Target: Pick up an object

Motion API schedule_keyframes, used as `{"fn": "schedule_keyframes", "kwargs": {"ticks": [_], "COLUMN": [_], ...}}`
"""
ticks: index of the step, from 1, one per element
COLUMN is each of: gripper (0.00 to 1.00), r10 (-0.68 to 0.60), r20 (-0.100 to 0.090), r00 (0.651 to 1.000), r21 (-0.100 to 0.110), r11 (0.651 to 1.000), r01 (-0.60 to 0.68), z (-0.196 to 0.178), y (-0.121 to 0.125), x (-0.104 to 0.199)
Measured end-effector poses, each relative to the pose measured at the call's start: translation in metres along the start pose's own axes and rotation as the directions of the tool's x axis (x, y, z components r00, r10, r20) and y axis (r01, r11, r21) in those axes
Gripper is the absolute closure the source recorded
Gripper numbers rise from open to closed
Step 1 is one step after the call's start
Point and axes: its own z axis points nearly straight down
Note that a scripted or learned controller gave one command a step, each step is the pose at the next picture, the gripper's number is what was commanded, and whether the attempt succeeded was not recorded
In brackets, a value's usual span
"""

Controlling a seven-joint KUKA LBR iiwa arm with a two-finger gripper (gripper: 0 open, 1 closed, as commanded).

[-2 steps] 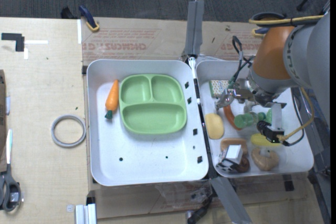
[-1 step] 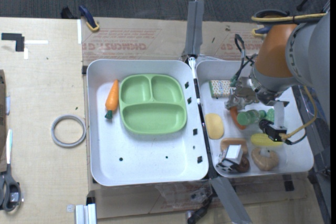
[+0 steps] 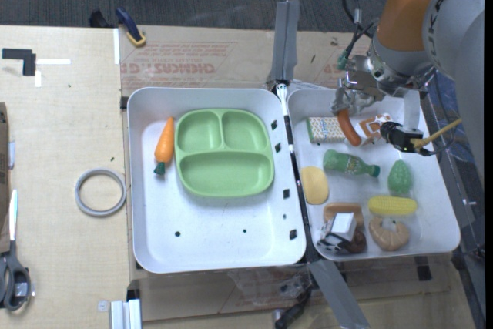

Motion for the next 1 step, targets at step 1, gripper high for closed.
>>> {"fn": "schedule_keyframes", "kwargs": {"ticks": [1], "gripper": [1.0], "r10": [-0.002], "r20": [0.0], "r00": [1.0], "r21": [0.002], "r11": [1.0], "r01": [0.002], "z": [0.007], "y": [-0.0292], "x": [0.0281]}}
